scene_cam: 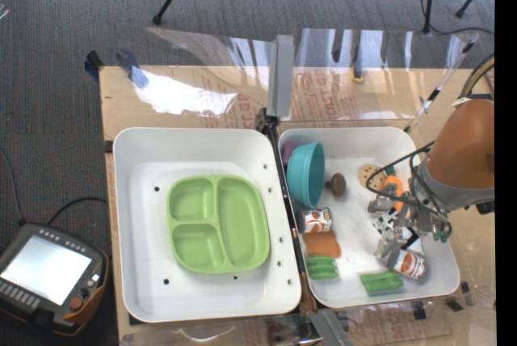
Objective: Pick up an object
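Note:
My gripper [393, 238] hangs low over the right side of the right bin [355, 144], just above and left of a small red-and-white can [411, 264] lying on its side. An orange toy piece [393, 189] lies just behind the gripper, next to a tan round cracker [369, 172]. The wrist and its cables cover the space under the gripper, so I cannot see anything held in it.
The right bin also holds a teal bowl [306, 172] tipped on its side, a brown ball [337, 184], a second small can [317, 220], a brown slab [321, 245], green pods [323, 268] and a green block [380, 282]. In the left bin [137, 239] lies a green divided plate [217, 223].

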`<state>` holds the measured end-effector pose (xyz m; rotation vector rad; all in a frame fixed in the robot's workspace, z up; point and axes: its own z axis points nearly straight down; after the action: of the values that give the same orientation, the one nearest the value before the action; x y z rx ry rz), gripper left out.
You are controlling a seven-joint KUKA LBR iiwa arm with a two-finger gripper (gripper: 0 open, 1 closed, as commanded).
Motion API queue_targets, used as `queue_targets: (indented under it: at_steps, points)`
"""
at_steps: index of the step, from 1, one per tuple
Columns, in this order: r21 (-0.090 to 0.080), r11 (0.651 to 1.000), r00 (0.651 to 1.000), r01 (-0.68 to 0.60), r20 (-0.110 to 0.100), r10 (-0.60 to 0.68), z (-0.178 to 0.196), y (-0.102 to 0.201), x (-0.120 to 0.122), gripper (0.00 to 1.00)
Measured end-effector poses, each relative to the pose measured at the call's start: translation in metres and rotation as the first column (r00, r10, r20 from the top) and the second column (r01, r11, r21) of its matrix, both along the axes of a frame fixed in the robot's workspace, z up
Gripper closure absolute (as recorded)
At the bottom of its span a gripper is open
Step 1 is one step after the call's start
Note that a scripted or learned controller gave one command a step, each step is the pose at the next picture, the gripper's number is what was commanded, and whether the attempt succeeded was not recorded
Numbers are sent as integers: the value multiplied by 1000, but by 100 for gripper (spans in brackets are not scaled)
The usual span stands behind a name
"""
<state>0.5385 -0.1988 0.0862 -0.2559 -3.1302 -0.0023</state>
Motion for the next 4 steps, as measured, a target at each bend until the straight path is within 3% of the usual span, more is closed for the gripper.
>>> queue_targets:
  at_steps: [1, 2, 3, 4]
  points:
    - [-2, 1000, 1000, 21, 9, -21, 55, -8, 97, 0]
    - [1, 994, 994, 110, -5, -110, -2, -12, 26, 0]
    - [1, 995, 995, 104, 1, -104, 10, -10, 29, 100]
    - [0, 946, 946, 324, 0, -324, 0, 29, 77, 100]
